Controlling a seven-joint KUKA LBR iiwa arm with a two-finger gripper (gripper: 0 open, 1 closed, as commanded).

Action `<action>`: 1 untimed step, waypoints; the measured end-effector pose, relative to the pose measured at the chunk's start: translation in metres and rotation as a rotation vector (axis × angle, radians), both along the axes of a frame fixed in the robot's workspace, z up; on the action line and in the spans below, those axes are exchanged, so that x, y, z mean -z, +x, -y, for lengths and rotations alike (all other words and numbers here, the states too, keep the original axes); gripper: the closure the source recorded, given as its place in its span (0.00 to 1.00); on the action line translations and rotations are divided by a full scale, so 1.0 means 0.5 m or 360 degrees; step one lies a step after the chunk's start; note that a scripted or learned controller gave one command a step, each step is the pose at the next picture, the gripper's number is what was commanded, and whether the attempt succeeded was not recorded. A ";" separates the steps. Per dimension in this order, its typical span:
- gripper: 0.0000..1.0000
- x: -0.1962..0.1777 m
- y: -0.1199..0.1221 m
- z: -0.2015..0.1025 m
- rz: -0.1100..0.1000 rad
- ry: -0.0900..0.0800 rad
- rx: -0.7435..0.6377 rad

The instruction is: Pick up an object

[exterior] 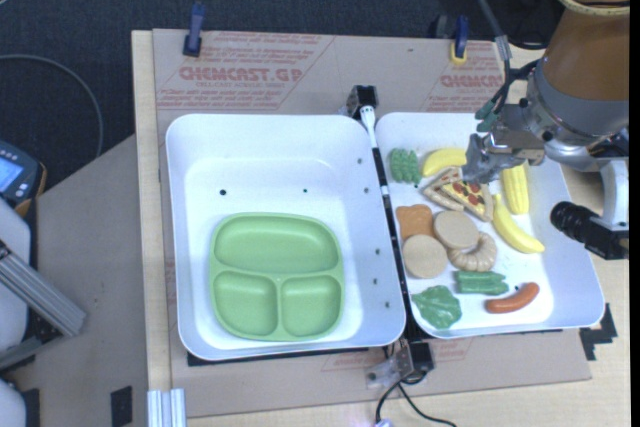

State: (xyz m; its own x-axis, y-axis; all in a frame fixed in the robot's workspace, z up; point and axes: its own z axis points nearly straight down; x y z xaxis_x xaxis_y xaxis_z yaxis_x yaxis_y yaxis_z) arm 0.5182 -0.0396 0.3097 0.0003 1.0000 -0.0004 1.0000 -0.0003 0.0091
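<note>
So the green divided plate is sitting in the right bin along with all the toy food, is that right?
Not quite. The camera view shows the green divided plate alone in the left bin. The toy food, such as the pizza slice and banana, lies in the right bin, where the gripper is.

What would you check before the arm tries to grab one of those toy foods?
1. Gripper is over the right bin: ok.
2. A target lies under it, the pizza slice: ok.
3. Nothing is caught between the fingers yet: cannot tell.
4. Close neighbours, the corn and the banana, may get bumped: not ok.
5. The green tray in the left bin is out of the way: ok.
</note>
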 end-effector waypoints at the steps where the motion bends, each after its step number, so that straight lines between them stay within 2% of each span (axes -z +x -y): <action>1: 1.00 0.128 -0.083 -0.091 -0.0030 0.0004 -0.0005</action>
